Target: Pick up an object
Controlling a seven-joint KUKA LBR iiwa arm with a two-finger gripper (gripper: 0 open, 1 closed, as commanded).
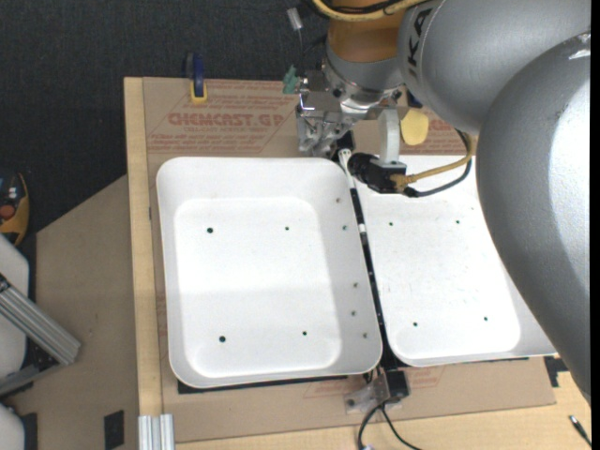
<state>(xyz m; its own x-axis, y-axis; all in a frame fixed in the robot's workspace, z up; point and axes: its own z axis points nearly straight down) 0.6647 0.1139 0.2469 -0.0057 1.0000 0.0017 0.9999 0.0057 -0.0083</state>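
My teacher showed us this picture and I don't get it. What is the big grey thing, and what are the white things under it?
The big grey thing is a robot arm. It has an orange band near its wrist, and below that sits its claw, the part meant for picking things up. I cannot tell if the claw is open or shut, and I see nothing held in it.

The picture comes from one camera fixed above the bench, looking down at a slant. The arm reaches in from the right side.

The white things are two shallow bins: the left bin and the right bin, side by side on a brown board. The claw is at the far end, near where the bins meet. A small yellow piece shows beside the arm.
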